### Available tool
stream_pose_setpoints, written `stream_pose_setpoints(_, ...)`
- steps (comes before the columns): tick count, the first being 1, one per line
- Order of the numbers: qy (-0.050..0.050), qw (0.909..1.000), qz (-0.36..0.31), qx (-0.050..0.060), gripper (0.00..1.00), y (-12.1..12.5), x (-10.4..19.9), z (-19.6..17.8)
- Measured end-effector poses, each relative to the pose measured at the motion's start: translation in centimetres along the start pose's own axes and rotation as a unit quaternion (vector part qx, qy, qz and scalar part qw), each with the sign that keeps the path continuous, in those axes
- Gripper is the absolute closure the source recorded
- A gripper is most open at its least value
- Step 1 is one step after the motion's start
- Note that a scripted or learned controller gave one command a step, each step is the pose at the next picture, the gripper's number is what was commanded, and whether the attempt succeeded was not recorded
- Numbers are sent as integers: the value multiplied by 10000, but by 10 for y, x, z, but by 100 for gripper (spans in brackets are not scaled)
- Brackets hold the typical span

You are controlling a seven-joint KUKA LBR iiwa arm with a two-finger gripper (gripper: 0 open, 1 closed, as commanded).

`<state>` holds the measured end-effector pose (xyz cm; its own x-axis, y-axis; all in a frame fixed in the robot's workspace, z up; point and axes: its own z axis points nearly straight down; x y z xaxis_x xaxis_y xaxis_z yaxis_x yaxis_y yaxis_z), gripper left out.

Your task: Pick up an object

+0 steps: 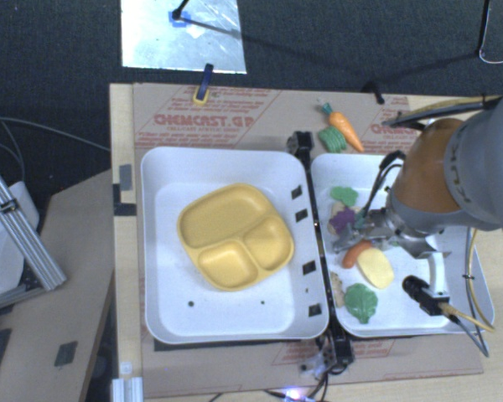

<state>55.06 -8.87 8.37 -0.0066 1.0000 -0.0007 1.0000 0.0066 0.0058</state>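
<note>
In the right bin (pixel 461 325) lie several toy foods: a pale green piece (pixel 344 195), purple grapes (pixel 342 219), an orange-red piece (pixel 356 254), a yellow lemon-like piece (pixel 375 268) and a green broccoli (pixel 360 302). My gripper (pixel 350 238) is low in this bin, between the grapes and the orange-red piece and very close to both. The grey arm with its orange band (pixel 427 174) reaches in from the right and covers the bin's right half. I see nothing lifted off the bin floor.
The left bin (pixel 159 308) holds a yellow divided plate (pixel 235 234). A toy carrot (pixel 345 127) and a green piece (pixel 331 140) lie on the cardboard behind the right bin. A black divider (pixel 314 233) runs between the bins.
</note>
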Motion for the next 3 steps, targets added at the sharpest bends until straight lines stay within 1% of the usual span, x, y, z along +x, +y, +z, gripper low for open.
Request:
stream_pose_setpoints(1, 5, 10000, 17, 14, 100, -2, -1, -11)
stream_pose_setpoints(2, -2, 10000, 37, 12, 100, -29, -20, -68)
stream_pose_setpoints(3, 13, 10000, -33, -3, 100, 7, 75, -103)
